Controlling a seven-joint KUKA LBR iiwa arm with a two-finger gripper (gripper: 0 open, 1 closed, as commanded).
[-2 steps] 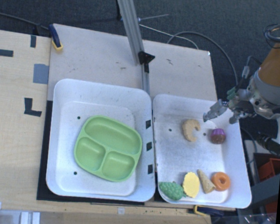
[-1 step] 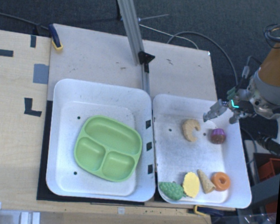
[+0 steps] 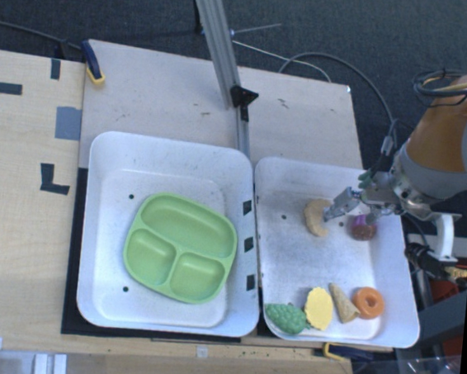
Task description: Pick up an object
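The tan piece of toy food [image 3: 316, 218] is lying in the right bin [image 3: 300, 181], just beside the gripper [image 3: 358, 205]; whether the claw is released or clenched, I cannot tell. It should be dropping straight over one piece. Counting left to right: one green tray [image 3: 180, 248], two bins, six toy foods.

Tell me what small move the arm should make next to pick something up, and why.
Probably a short drop straight down. The gripper sits in the right bin between the tan piece and the purple piece, with neither seen between its fingers. Those two lie nearest; the orange ring and the rest lie at the bin's near edge.
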